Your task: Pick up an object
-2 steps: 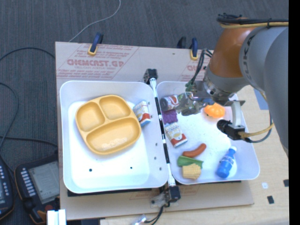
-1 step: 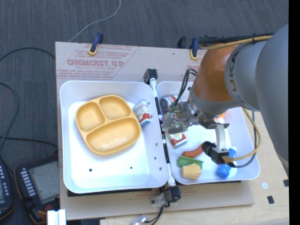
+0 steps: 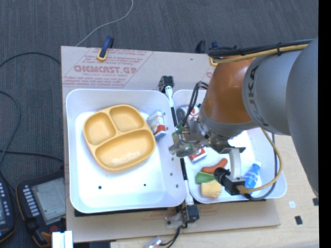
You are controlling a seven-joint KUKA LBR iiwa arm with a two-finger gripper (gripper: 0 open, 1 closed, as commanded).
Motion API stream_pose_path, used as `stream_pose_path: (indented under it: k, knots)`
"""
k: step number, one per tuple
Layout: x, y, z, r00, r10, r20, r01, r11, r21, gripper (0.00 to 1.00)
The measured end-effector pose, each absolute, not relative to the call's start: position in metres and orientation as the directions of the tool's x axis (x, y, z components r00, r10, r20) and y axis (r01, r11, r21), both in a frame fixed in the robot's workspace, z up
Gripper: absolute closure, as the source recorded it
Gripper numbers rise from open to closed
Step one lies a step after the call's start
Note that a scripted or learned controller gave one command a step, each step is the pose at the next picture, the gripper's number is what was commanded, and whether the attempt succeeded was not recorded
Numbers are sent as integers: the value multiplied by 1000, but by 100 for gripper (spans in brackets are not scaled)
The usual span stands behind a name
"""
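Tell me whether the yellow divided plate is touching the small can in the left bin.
Touching. The camera view shows the small can lying against the right rim of the yellow divided plate, with no white bin floor visible between them.

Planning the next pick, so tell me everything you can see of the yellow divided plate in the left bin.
The yellow divided plate looks like matte plastic, rounded, with three compartments: two small ones toward the far side and one large one nearer the camera. All three look bare. It lies flat, right side up, turned at a slant, on the floor of the left bin, in its far half. A small can lies beside its right rim, close or touching.
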State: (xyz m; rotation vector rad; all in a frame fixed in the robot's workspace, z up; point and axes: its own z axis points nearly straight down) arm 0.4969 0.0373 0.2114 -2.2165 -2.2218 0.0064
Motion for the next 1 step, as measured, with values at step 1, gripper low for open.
stream_pose_path:
  k: [1]
  knots:
    - [498,37,219,-3,1000,-2,1000,3,-9,100]
